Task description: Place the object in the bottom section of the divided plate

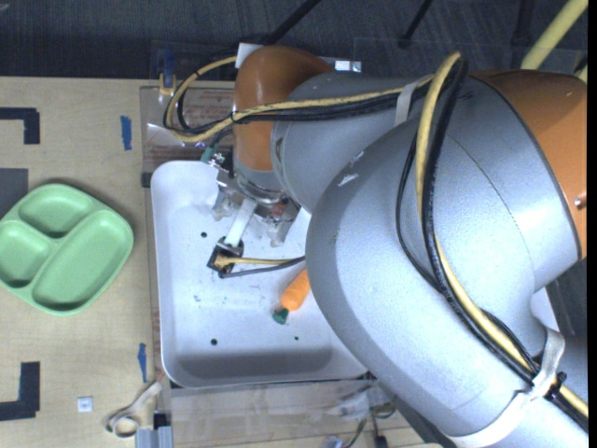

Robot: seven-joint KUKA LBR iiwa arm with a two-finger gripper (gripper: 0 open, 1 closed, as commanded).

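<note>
Nearest you, at 5 o'clock in the white bin (pixel 177 343), you find the carrot (pixel 294 294), orange with a green stub, lying on the bin floor against the arm's (pixel 438 250) grey casing. Above it, toward 11 o'clock, you see the gripper (pixel 250 220) pointing down over the bin's upper half, well apart from the carrot. You cannot tell how far its fingers are spread. Farther out, at 9 o'clock, the green divided plate (pixel 63 245) rests on the bench (pixel 84 110).
</note>
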